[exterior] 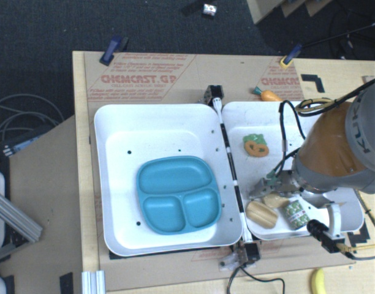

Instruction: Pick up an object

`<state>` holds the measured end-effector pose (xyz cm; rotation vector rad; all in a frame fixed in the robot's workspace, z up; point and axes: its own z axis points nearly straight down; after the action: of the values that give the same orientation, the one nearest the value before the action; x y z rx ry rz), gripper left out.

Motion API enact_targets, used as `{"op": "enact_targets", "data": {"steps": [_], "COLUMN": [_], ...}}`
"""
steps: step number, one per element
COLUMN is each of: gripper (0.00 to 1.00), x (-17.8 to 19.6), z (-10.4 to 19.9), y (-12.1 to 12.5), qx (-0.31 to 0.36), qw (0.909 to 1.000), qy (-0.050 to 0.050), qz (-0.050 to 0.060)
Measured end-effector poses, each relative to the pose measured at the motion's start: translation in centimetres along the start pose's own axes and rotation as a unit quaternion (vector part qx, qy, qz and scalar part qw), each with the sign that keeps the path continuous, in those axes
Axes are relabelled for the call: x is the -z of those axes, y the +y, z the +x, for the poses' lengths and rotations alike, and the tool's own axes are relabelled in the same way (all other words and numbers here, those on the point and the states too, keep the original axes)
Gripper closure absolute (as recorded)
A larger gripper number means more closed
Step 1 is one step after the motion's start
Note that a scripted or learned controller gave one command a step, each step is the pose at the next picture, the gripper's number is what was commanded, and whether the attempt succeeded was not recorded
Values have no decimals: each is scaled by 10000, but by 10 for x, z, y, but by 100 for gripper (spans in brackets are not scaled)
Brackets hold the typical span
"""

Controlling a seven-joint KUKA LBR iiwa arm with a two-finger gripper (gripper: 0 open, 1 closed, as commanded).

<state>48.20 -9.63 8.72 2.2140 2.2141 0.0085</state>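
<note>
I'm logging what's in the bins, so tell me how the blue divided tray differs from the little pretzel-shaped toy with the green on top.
The blue tray is far larger than the pretzel toy. The tray lies in the left bin; the toy lies in the right bin. The tray is one solid blue with three compartments; the toy is tan-orange with green on top. Both lie flat, apart from the arm.

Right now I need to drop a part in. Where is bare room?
Left bin: floor above the blue tray. Right bin: small patch left of the pretzel toy. Crowded under the arm, around the bread roll.
</note>
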Motion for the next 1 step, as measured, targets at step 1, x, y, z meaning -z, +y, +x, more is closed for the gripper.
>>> {"op": "enact_targets", "data": {"steps": [1], "gripper": [0], "x": [-1], "z": [1], "y": [3], "qx": [-10], "qw": [10000], "qy": [-4], "qz": [23]}}
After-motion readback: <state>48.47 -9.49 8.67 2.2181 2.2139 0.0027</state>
